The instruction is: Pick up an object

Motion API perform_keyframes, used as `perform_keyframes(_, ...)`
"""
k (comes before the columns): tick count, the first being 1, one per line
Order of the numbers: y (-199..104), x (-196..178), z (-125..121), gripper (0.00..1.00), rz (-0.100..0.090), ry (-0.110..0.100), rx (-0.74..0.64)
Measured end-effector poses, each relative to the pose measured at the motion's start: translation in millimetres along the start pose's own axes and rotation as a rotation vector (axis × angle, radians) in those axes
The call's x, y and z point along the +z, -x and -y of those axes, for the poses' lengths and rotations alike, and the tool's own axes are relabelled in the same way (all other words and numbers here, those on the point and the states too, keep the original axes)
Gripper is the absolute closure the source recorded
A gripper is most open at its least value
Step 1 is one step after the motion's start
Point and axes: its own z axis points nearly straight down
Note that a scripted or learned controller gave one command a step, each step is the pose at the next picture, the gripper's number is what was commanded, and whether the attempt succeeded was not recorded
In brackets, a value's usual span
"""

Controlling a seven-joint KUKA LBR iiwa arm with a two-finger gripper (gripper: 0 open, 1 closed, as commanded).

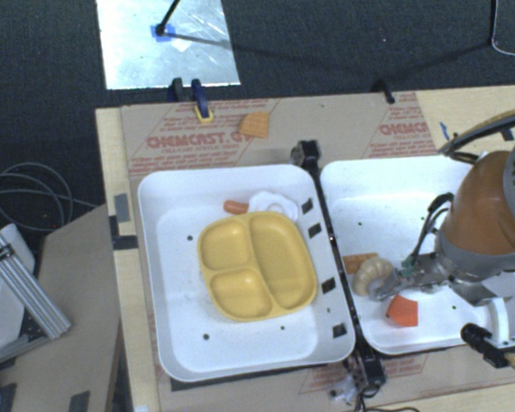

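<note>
**Gripper low among small items in the right bin**

The gripper (384, 282) sits beside a pale, lumpy object (368, 275); whether it grasps anything cannot be told. An orange block (402, 311) lies just beside. A glossy yellow divided plate (255, 266) partly hides a white piece (272, 205) in the left bin (176, 344).

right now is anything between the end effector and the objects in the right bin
Nothing visible. The end effector sits low in the right bin, right beside the beige lumpy object, with the orange block just below it and a brown piece just above.
</note>
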Motion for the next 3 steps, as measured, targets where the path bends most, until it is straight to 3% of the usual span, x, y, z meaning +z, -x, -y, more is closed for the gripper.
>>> perform_keyframes(1, 30.4, -129.4, -3.0, 0.0, 0.003, 0.012, -0.003)
perform_keyframes(2, 48.2, -34.6, -73.4, 0.0, -0.001, -0.002, -0.007)
perform_keyframes(3, 68.6, -29.3, -169.0, 0.0, 0.001, 0.008, -0.009)
